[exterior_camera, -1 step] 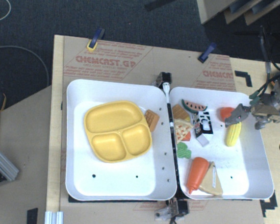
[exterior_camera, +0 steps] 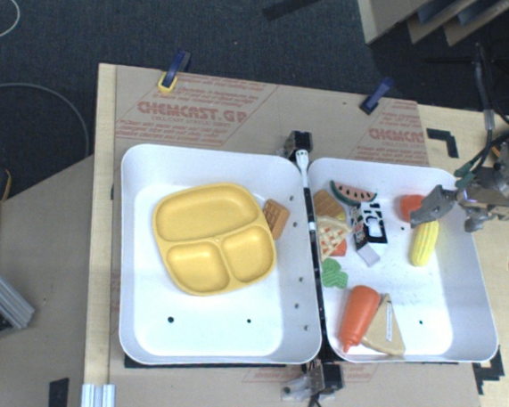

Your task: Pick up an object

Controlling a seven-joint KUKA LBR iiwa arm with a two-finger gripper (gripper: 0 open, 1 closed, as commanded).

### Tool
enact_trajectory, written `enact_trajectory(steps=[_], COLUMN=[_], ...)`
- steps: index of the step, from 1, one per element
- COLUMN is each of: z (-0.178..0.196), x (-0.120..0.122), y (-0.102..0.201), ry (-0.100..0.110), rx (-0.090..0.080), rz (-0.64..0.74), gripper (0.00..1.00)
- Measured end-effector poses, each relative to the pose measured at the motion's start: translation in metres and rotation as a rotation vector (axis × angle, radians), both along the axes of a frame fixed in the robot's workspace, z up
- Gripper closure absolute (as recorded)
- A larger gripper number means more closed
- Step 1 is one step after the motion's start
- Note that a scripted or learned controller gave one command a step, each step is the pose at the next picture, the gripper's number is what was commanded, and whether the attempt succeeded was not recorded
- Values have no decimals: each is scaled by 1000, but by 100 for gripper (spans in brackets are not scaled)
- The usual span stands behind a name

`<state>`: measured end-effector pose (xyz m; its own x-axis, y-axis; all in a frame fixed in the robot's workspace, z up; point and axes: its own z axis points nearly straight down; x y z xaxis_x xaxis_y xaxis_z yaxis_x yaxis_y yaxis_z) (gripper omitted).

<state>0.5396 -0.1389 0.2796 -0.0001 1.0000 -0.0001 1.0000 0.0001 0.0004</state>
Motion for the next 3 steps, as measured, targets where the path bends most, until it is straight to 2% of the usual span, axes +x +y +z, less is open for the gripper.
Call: enact_trajectory(steps=[3], z=[-135], x=[-6], y=[11], ry=[7], rx=[2], rz=[0], gripper=[0])
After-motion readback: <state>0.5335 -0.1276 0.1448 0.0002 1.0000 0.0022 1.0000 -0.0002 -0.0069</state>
